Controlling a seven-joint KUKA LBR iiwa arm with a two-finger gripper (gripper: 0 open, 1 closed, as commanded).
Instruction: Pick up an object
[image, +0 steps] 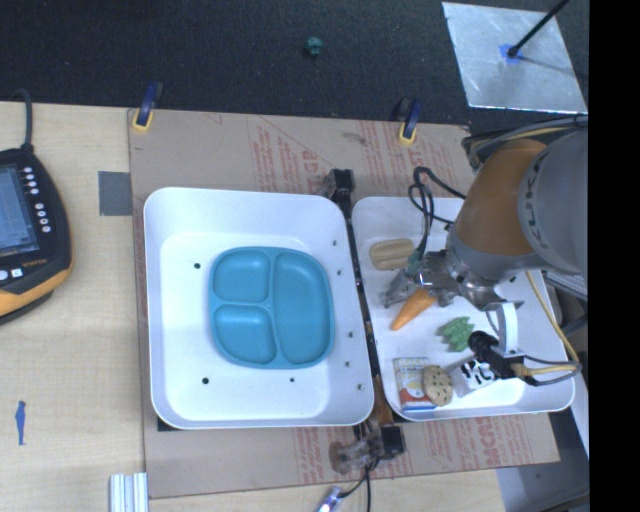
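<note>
At the 6 o'clock edge of the right bin (470, 409), nearest the camera, a round cookie (436, 381) is seen touching a small carton (410, 380). A little farther in, a green piece (457, 332) lies at 4 o'clock of the orange carrot (412, 310). The carrot is found in the bin's left half, slanted from 7 to 1 o'clock. The gripper (408, 288) is placed at its upper end, touching it or just above it; which of the two cannot be told. Whether the gripper is open or closed cannot be told either, and nothing is shown to be held. Farther still, at 12 o'clock of the gripper, a tan bread-like piece (392, 253) lies near.

A poor hold is judged the main risk. The carrot is tapered and looks smooth, so if only one end is caught it may be squeezed out, or tipped and dropped on the lift. The tan piece may be nudged or pinched along with it, being so near. The bin's wall at 9 o'clock is also near, and a carrot pushed sideways could be wedged there.
</note>
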